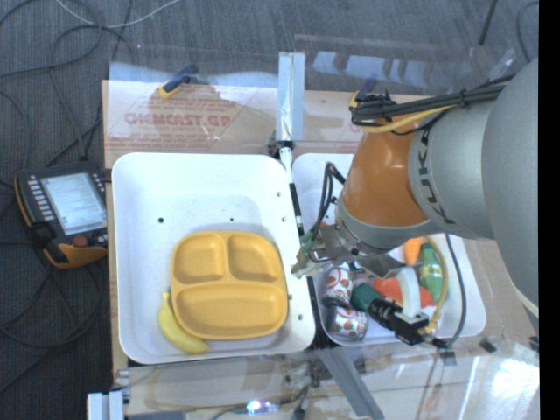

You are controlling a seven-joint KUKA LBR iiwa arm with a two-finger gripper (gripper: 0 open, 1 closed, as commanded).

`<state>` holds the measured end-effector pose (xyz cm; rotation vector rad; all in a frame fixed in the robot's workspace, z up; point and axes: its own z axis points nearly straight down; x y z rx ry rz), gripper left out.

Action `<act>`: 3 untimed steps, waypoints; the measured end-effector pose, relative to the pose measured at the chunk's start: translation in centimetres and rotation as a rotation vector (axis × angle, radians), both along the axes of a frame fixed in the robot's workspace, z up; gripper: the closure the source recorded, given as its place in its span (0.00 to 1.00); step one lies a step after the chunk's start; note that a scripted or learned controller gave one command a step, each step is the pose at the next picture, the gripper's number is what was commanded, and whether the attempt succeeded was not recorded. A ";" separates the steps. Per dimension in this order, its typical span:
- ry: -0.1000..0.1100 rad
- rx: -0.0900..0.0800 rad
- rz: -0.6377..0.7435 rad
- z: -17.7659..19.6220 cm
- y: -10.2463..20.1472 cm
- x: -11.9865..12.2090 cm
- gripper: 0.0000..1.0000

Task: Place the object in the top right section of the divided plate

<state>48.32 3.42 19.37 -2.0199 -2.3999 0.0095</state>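
Note:
A yellow divided plate lies in the left bin, with two small sections at the top and one large one below. A yellow banana lies against the plate's lower left edge. My arm's orange band and grey body cover most of the right bin. My gripper reaches down at the right bin's left side, over a heap of small objects; a white cup with red patterns sits just below it. A green and orange toy lies to the right.
A teach pendant lies on the floor to the left of the bench. A metal post stands behind the gap between the bins. Cables run across the carpet at the top.

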 end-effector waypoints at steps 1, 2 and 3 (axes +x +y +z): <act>-0.002 0.001 0.336 -1.2 -8.5 0.0 1.00; -0.005 0.000 0.294 2.8 -15.2 4.4 1.00; -0.004 0.002 0.156 0.4 -19.0 5.7 1.00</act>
